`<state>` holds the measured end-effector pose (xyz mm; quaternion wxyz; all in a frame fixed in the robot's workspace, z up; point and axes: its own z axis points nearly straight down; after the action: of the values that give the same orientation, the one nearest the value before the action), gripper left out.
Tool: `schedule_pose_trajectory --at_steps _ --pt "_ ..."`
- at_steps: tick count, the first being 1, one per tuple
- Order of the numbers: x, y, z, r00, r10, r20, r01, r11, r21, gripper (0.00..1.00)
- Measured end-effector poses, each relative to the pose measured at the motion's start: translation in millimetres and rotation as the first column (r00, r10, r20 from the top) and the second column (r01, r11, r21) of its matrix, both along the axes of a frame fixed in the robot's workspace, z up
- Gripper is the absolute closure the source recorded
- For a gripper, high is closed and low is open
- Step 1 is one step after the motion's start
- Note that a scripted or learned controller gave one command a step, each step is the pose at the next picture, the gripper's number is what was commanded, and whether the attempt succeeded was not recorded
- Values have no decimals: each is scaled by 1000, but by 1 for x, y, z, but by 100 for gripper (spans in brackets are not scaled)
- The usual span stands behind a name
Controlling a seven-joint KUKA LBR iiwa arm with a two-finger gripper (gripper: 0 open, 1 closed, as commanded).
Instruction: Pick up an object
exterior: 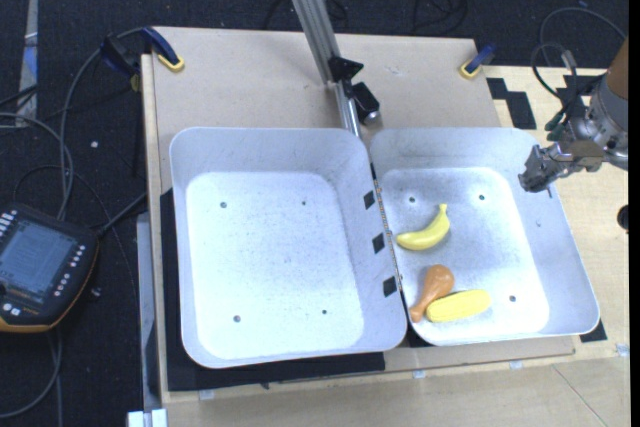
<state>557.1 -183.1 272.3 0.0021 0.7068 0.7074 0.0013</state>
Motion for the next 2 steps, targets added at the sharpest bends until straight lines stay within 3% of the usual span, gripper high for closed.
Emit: schedule_pose_trajectory --at_steps 2 --pt "-13 98 -11 1000 3 -6 -2 1000 2 100"
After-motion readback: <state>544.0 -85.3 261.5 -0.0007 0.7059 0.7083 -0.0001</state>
